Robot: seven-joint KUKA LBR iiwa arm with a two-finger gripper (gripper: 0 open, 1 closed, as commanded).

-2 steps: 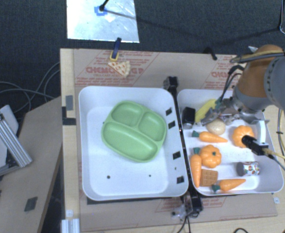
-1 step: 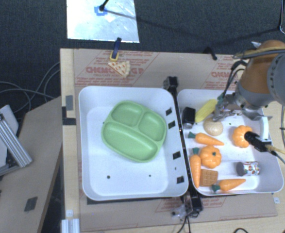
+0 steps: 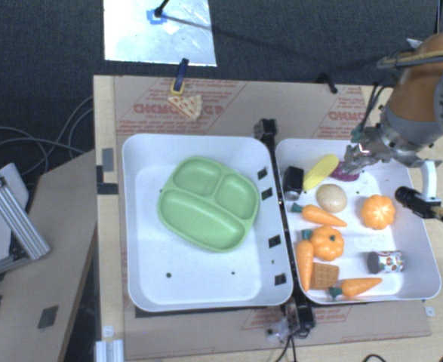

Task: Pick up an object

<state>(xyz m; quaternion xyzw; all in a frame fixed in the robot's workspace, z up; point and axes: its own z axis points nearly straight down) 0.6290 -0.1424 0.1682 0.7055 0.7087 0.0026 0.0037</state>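
Pincer (image 3: pixel 355 161) hovering at right bin (image 3: pixel 425 277).
Closing on purple item (image 3: pixel 347 176); grip state unclear, nothing lifting yet.

Glossy white plastic bins (image 3: pixel 153 277), matt green tray (image 3: pixel 208 204)

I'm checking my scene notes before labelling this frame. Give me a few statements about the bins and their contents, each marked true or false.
1. The green divided plate lies in the left bin. True.
2. The yellow corn cob lies in the left bin. False: it lies in the right bin, near its far edge.
3. The hand is over the right bin's far side, by a purple item. True.
4. The orange fruit rests on the green plate. False: it sits in the right bin.
5. Three carrots lie in the right bin. True.
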